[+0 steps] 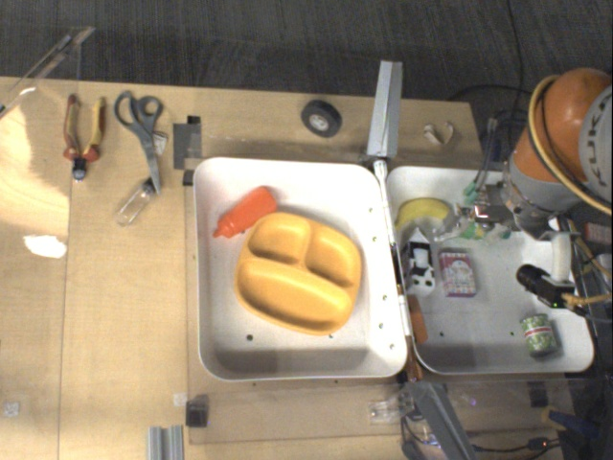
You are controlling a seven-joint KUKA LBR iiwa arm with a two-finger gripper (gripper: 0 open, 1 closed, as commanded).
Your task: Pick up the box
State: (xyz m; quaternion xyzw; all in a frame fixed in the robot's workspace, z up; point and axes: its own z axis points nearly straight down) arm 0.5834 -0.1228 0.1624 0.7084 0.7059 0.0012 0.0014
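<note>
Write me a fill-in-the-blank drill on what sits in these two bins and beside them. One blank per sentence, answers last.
1. The yellow divided tray lies in the ___ bin.
2. The small box lies flat in the ___ bin.
3. The bottle touching the tray is ___ in colour.
4. On the bench, the scissors lie ___ the bins.

Answers: left; right; orange; outside

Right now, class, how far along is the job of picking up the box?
Done: nothing yet. The box lies flat on the floor of the right bin, between the black-and-white toy and the green can. In hand: the arm is over that bin's far right side, apart from the box. Left: reaching it, gripping and lifting.
</note>
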